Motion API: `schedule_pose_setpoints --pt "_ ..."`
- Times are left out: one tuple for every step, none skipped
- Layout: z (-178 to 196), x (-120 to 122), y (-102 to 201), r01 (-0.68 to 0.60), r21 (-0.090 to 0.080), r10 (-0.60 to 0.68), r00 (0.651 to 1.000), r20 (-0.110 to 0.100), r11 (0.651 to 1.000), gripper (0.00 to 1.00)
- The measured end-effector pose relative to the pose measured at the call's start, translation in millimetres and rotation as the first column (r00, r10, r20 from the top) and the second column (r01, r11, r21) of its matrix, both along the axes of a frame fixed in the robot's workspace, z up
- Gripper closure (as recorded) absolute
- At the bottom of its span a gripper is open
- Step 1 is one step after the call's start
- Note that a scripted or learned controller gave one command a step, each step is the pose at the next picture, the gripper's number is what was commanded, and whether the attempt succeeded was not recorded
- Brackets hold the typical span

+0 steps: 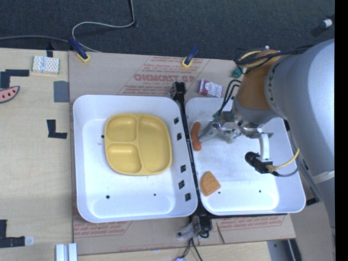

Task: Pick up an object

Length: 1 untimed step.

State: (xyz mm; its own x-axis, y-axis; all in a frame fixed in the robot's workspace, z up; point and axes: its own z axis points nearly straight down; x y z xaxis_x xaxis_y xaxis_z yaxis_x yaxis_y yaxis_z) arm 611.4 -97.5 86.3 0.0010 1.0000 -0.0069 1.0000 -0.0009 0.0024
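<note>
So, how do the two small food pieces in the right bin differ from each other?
The hot dog is long, thin and reddish-orange; the cracker is flat, squarish and tan. The hot dog lies along the bin's left wall, near the gripper; the cracker lies nearer the front. Both rest loose in the right bin.

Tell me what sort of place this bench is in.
Probably a robotics lab test bench: a grey KUKA arm reaches over two shallow white plastic bins, holding toy-like props such as a yellow divided plate, set on taped-down cardboard with loose cables.
</note>
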Motion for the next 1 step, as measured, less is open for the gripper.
schedule_pose_setpoints --pt "9.3 0.1 1.3 -0.001 0.002 0.001 1.000 0.000 1.000 1.00"
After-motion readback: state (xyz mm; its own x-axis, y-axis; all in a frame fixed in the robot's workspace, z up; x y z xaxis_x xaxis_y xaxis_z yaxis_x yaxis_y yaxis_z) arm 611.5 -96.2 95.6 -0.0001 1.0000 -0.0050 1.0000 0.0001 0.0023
